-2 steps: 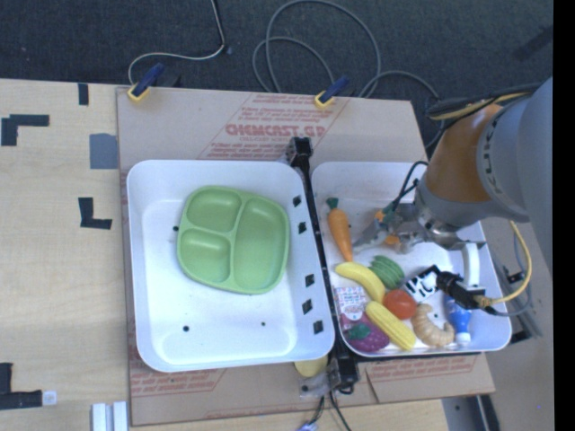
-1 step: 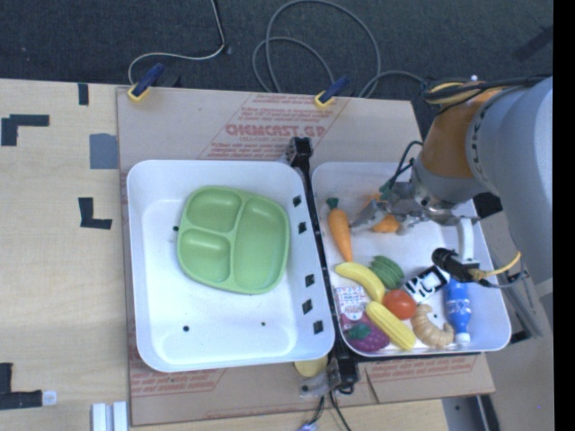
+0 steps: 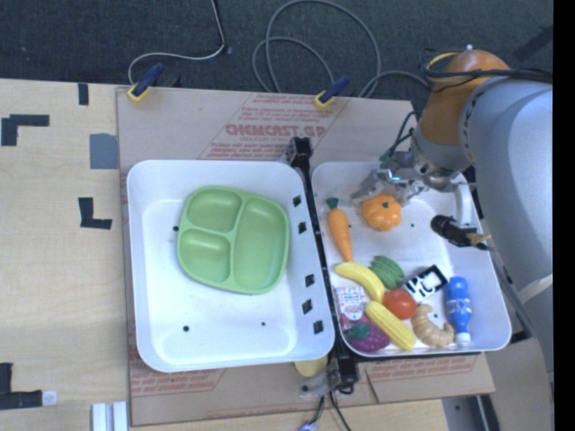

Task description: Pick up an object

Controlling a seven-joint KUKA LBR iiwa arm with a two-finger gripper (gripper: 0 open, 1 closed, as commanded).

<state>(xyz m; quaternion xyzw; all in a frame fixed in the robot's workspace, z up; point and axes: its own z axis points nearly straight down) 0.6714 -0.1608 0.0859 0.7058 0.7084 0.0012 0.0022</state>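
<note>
**Inspector:** Camera position?

**Assistant:** One fixed camera, mounted above the surface (image 3: 54, 241), looking down at a slant.

**Inspector:** Coverage?

**Assistant:** Both white bins fit in frame: left bin (image 3: 144, 268) near centre, right bin (image 3: 490, 277) toward the right. Dark floor (image 3: 90, 16) runs along the top edge. The arm (image 3: 512, 142) enters from the right.

**Inspector:** Distance?

**Assistant:** Moderate; small items in the bins remain distinguishable.

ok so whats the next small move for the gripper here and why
Probably a short drop straight down onto the orange pumpkin, then a close. The gripper sits at the top of the right bin, right at the pumpkin's upper edge, and the pumpkin lies apart from the carrot and the crowded toys lower down, so it looks the easiest pick. Nothing is seen between the fingers.
</note>
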